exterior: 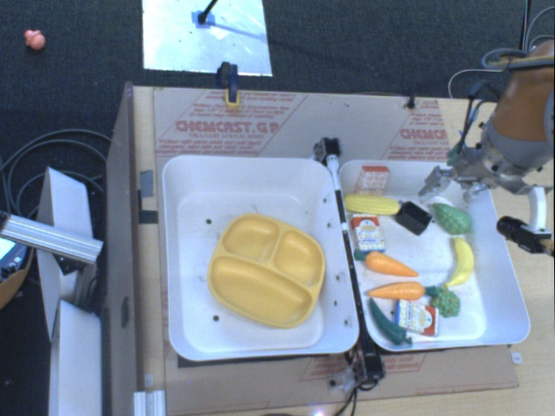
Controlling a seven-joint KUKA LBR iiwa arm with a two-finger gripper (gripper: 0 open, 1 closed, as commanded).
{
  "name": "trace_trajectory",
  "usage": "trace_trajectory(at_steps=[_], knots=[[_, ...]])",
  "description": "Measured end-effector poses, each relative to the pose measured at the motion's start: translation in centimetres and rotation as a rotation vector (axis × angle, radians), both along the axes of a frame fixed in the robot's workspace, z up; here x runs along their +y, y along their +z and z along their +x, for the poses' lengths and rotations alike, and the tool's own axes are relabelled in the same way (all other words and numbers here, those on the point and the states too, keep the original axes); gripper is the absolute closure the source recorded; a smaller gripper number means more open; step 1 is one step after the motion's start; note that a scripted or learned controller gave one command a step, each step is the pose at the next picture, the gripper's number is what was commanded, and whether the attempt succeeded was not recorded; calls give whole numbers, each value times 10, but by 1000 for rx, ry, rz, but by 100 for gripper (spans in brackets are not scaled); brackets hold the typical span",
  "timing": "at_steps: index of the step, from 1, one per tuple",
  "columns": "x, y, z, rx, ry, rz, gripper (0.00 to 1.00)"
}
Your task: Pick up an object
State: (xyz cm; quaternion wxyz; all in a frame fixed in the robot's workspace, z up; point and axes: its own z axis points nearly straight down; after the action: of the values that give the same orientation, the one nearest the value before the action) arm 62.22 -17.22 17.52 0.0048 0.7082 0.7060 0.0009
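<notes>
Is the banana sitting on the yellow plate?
No, the banana lies in the right bin, while the yellow plate sits in the left bin.

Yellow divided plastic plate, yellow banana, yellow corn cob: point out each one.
Yellow divided plastic plate (264,271), camera view, on the ridge between its compartments.
Yellow banana (463,263), camera view, on the middle of its curve.
Yellow corn cob (371,204), camera view, on its middle.

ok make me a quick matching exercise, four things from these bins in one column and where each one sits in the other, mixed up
Things:
1. yellow tray
2. corn cob
3. banana
4. green pepper

Places:
A. near front edge of right bin
B. in left bin
C. right side of right bin, below the green leafy toy
D. back part of right bin, left of the black block

Pairs: 1-B, 2-D, 3-C, 4-A
</notes>
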Motion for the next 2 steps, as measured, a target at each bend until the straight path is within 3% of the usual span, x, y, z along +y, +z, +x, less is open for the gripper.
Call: trace_trajectory(at_steps=[1, 2], knots=[[29, -94, -2, 8, 8, 5, 0], [15, -91, 30, 5, 6, 4, 0]])
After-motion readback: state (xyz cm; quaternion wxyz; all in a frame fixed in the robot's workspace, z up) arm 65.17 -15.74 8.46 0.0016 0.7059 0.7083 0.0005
